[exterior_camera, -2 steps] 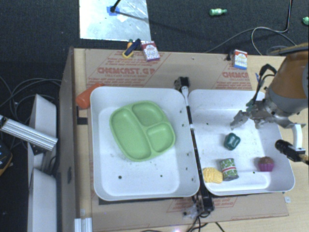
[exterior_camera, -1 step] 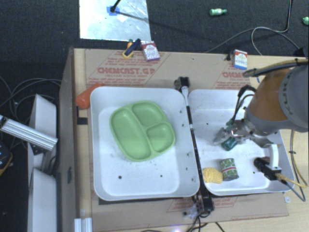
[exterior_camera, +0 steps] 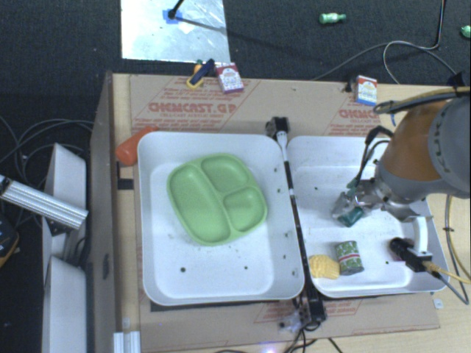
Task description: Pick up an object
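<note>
Gripper [exterior_camera: 352, 210] low in the right bin [exterior_camera: 324, 160], closure impossible to tell. Small can [exterior_camera: 349, 257] and yellow object [exterior_camera: 324, 266] just beside each other near the bin's front edge. Green divided plate [exterior_camera: 215, 198] in the left bin [exterior_camera: 158, 271].
</note>
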